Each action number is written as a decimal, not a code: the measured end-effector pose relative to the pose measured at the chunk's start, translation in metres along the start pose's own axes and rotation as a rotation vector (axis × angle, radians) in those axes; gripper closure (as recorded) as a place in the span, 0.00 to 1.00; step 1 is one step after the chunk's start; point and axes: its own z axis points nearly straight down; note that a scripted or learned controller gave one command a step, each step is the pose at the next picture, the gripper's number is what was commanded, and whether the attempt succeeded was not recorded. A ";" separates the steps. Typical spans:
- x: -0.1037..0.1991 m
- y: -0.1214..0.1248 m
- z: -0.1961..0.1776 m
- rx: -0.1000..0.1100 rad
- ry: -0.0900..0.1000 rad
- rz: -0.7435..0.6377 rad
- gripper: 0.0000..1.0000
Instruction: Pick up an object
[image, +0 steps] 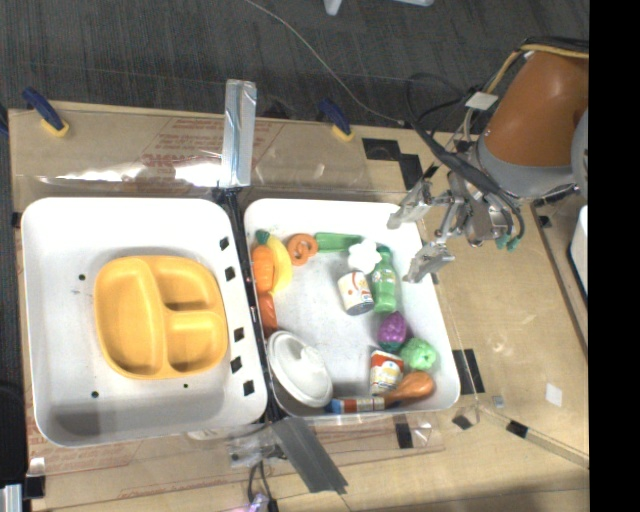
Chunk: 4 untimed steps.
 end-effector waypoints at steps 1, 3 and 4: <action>-0.011 0.004 0.111 -0.005 0.008 -0.140 0.00; -0.021 0.002 0.166 -0.001 -0.011 0.227 0.00; 0.031 0.033 0.172 -0.002 0.000 0.316 0.00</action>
